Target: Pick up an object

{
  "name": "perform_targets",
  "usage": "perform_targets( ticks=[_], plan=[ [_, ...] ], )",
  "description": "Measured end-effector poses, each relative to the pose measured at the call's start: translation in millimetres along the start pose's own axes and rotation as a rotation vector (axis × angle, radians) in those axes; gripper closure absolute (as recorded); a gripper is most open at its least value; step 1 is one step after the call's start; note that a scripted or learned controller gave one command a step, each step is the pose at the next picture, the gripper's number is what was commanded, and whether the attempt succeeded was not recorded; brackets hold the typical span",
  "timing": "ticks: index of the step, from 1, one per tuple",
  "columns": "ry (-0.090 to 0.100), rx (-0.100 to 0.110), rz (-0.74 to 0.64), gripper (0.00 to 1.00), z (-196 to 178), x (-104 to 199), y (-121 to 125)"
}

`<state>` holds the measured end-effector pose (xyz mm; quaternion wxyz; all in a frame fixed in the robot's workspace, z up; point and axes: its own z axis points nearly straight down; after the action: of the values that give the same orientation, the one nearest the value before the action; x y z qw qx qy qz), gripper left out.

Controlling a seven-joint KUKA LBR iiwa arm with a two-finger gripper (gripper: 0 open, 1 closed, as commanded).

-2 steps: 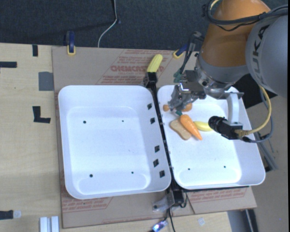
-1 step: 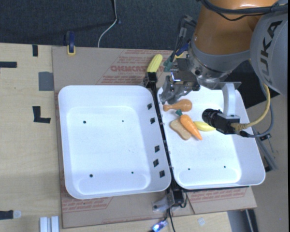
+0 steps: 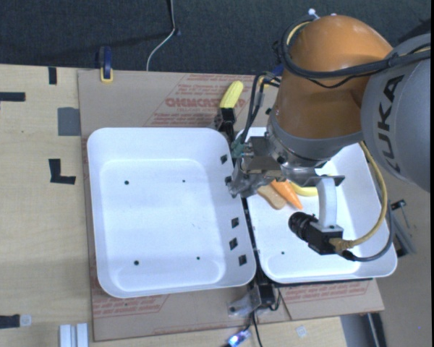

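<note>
My gripper (image 3: 244, 177) hangs low over the left edge of the right bin (image 3: 362, 262), close to the wall between the two bins. Just to its right lie an orange carrot-shaped piece (image 3: 286, 193), a tan piece (image 3: 273, 199) and a yellow piece (image 3: 308, 191), all partly hidden under the wrist. The view does not show anything held between the fingers. The large orange and grey arm covers most of the back of the right bin.
The left bin (image 3: 159, 208) stands beside the right one on brown cardboard. A yellow-handled clamp (image 3: 231, 95) sits at the back between the bins, and a blue clamp (image 3: 105, 63) at the cardboard's back left corner.
</note>
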<state>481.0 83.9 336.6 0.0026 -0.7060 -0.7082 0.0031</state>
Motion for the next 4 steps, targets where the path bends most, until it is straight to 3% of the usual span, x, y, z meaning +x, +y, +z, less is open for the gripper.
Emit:
perform_targets(
  ticks=[1,3,4],
  plan=[
    [0.003,-0.011,-0.006,1.00,-48.8,60.8,2.2],
    [-0.002,-0.003,-0.003,1.00,-65.5,57.8,2.0],
    [0.002,-0.024,0.005,1.00,-199.8,18.9,45.0]
  ],
)
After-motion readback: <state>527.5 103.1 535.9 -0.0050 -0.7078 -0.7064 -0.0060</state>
